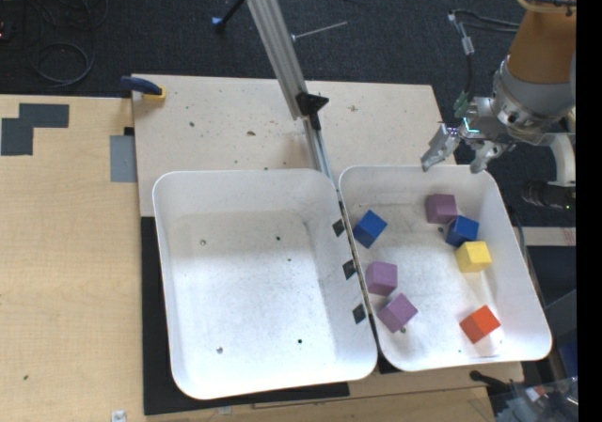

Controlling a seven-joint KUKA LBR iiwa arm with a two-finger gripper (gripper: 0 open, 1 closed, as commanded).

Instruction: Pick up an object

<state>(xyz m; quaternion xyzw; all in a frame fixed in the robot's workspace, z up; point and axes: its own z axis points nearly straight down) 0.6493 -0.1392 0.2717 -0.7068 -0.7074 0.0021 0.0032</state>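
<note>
From the one overhead view, the gripper (459,149) hangs over the far rim of the right bin (527,317), its two fingers spread apart with nothing between them, which reads as a pause above the bin before choosing a block. All the candidates lie in that bin: a blue cube (370,227) near its left wall, two purple cubes (381,276) (398,311) further toward its near left corner, a purple block (440,208) touching a second blue block (462,230) and a yellow cube (473,256) by the right wall, and an orange cube (481,324) near the near right corner. The left bin (188,336) shows a speckled floor. Both bins rest on a pale wooden bench (66,270), with an aluminium post (277,35) slanting over dark carpet and cables beyond.
</note>
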